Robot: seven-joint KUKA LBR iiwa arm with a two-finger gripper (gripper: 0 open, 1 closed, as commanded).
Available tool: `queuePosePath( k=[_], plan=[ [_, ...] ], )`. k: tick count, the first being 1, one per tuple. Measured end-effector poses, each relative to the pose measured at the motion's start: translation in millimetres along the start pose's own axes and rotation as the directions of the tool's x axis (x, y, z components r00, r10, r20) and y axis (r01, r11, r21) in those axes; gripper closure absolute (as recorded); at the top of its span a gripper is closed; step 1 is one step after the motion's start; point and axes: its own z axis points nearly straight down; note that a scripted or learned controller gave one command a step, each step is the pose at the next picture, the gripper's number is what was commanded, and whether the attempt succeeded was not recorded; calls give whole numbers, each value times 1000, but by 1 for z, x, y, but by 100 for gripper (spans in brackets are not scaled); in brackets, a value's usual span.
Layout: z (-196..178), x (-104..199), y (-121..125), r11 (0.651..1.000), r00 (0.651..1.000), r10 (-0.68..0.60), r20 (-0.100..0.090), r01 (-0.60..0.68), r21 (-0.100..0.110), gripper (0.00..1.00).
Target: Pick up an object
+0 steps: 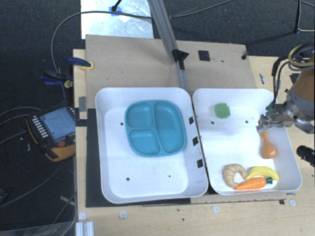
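My gripper (pixel 267 124) hangs over the right side of the right bin (pixel 235 132), reaching in from the right. Just below it lies an orange pear-shaped toy (pixel 268 149), with its narrow end pointing up at the gripper; I cannot tell whether they touch. A green knobbly ball (pixel 222 110) rests near the bin's back. In the front right corner a tan croissant (pixel 232 173), a yellow banana (pixel 263 171) and an orange carrot (pixel 252 183) lie close together.
The left bin (pixel 113 146) holds a blue divided plate (pixel 155 128). A grey pole (pixel 165 28) slants down to the bins' shared back edge. Cables and a handheld device (pixel 53 132) lie on the floor at left.
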Motion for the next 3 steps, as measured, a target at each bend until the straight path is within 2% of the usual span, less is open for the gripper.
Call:
queuePosePath(
  k=[1,2,3],
  plan=[
    [-59,-5,-6,1000,1000,1,1,-1,-1,100],
    [-71,-5,-5,1000,1000,0,-1,0,4,100],
    [-68,49,-20,1000,1000,-4,-4,4,7,100]
  ],
)
